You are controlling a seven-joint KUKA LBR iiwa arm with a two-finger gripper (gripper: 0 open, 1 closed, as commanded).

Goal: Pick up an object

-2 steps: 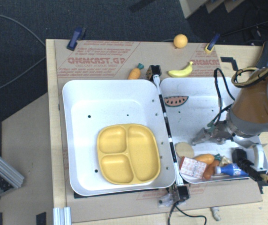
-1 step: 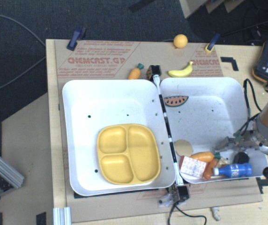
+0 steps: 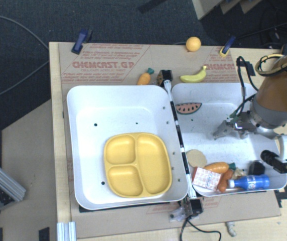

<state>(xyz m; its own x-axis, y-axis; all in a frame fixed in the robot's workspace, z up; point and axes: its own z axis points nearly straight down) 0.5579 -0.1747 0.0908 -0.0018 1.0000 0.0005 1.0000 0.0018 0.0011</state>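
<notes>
**Camera view.**

1. End effector point(image 3: 225, 128): I am hovering it over the bare middle of the right bin point(image 3: 203, 127). The jaws are standing apart, as far as this slant shows, and are gripping nothing.
2. Right bin, contents: a watermelon slice point(image 3: 189, 107) is lying flat near the far wall. A tan disc point(image 3: 196, 158) is resting by the divider. Along the near wall, a red-and-white packet point(image 3: 206, 178), an orange piece point(image 3: 218, 167) and a blue bottle point(image 3: 249, 183) are crowding together and touching.
3. Left bin point(image 3: 108, 109), contents: a yellow divided plate point(image 3: 137, 163) is sitting alone in the near half.
4. Counter point(image 3: 108, 64): a banana point(image 3: 193, 76) is lying outside the bins, just beyond the right bin's far wall.

**Handling judgement.**

- I am treating any item in the right bin as a valid pick.
- The slice and the disc are probably light but flat, so they offer little edge to grip.
- The bottle is probably light, stiff and smooth, so it may roll or slip. I am planning to grip it across its body at mid-length.
- Its neighbours are pressing close, so an inserted jaw may strike the orange piece.
</notes>
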